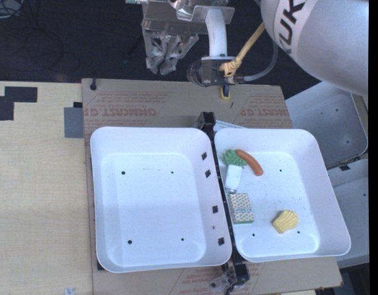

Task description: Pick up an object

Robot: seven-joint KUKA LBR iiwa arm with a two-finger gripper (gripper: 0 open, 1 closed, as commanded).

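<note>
Nearest to the camera, in the right bin [324, 165], a yellow shell-shaped toy [286, 221] lies alone on the bin floor, with free space on every side, so it seems the easiest thing to take. A little farther in, a small patterned packet [241, 207] lies flat close to the wall that this bin shares with its neighbour. Beyond it a small white bottle-like piece [233, 177] lies just beside a green leafy toy [232, 158], and an orange carrot-like stick [249, 161] rests against that green toy; these three make a tight group near the divider [208, 165], and the divider with its black clips may hinder a grasp there. All five things lie on the bin floor, so the picking is judged as not yet begun: nothing is lifted. The left bin [99, 165] shows only its white floor with a few small dark dots. Both bins stand on a brown cardboard sheet [145, 103] on the pale surface [35, 195]. Farthest away, above the back edge of the cardboard, the tool [169, 53] hangs high over the dark background, well apart from the things; nothing is seen between its parts, and whether it is wide or narrow one cannot tell from here. The descent, the closing and the lifting all remain.
</note>
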